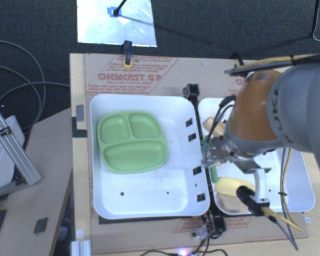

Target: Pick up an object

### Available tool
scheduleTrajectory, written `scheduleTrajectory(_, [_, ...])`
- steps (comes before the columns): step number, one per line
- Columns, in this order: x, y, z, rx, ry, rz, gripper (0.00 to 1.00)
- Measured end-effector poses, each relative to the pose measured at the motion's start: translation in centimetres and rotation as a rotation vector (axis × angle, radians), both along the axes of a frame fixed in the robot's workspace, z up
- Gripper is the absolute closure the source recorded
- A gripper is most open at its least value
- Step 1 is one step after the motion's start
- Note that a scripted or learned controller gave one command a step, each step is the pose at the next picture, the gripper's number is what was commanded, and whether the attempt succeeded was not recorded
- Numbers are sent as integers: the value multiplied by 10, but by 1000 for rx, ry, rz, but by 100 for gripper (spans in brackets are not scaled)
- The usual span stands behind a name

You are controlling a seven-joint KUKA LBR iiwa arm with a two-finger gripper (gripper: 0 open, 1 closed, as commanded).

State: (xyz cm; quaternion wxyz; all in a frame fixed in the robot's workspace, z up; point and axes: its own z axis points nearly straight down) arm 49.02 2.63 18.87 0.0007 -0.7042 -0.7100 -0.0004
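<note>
I see a green divided plate (132, 141) lying flat in the left bin (149, 196), upper-left part, three compartments facing up, nothing in them. In the right bin (304, 196) there's a yellow banana-like object (232, 186) lying on its side near the front left corner, close to the divider. A pale tan object (213, 125) sits further back by the same wall, mostly hidden by the arm, can't tell what it is

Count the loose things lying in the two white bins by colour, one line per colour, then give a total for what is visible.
Green: 1, the green plastic divided plate in the left bin.
Yellow: 1, the yellow banana-shaped item in the right bin.
Tan: 1, a tan object partly hidden by the arm.
Total: 3
</note>
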Motion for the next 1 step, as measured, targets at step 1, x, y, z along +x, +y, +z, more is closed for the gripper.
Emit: scheduleTrajectory(1, [-2, 17, 80, 0, -11, 0, 100])
